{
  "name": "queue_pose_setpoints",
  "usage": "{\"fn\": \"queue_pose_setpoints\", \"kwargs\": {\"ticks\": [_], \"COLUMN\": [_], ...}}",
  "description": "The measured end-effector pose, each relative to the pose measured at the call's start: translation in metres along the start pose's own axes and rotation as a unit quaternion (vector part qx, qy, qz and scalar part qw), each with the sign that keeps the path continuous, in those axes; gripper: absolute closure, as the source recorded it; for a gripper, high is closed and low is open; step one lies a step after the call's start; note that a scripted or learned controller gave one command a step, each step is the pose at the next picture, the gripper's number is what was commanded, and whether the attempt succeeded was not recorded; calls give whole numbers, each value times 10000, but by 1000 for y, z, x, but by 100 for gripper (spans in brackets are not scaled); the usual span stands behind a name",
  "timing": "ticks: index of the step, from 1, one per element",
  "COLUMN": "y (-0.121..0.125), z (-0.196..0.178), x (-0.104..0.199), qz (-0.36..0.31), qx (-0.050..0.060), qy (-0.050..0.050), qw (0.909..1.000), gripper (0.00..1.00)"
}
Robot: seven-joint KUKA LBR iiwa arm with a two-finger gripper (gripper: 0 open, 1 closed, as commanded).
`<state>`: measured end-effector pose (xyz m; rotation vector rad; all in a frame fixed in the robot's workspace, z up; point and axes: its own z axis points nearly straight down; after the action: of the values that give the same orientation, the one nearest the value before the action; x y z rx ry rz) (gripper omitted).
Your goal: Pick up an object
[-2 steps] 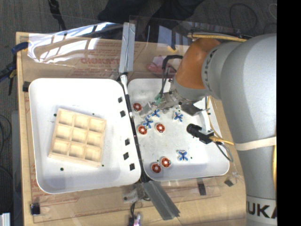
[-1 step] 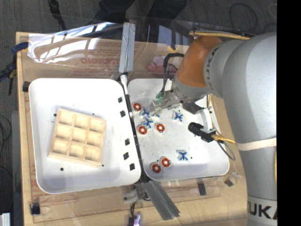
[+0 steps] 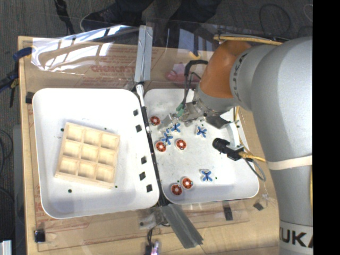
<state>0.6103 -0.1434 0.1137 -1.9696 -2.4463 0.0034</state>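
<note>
The right bin (image 3: 241, 185) holds several red rings and several blue jacks. One red ring (image 3: 154, 120) lies near the bin's left wall, and two more red rings (image 3: 181, 144) (image 3: 160, 146) sit mid-bin. A pair of rings (image 3: 186, 183) rests near the front wall. Blue jacks (image 3: 175, 127) (image 3: 168, 138) cluster just below my gripper (image 3: 178, 114), which hangs low over the bin's back left part. Another jack (image 3: 201, 130) lies to the gripper's right, and one jack (image 3: 206, 175) lies toward the front. I see nothing held.
The left bin (image 3: 45, 102) carries a pale wooden tray (image 3: 87, 154) with a grid of square pockets. The grey arm and its orange band (image 3: 223, 73) cover the back right of the right bin. A dark divider strip (image 3: 144, 147) runs between the bins.
</note>
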Motion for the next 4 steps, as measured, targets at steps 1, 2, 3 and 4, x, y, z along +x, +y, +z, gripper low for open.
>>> {"fn": "queue_pose_setpoints", "kwargs": {"ticks": [1, 2, 3, 4], "y": [20, 21, 56, 55], "z": [22, 11, -80, -79], "x": [11, 11, 67, 67], "qz": [-256, -273, -462, -461], "qx": [-13, -16, -15, -3], "qy": [-6, -9, 4, 5], "qw": [9997, 9996, 9989, 9989], "gripper": [0, 100, 100, 0]}}
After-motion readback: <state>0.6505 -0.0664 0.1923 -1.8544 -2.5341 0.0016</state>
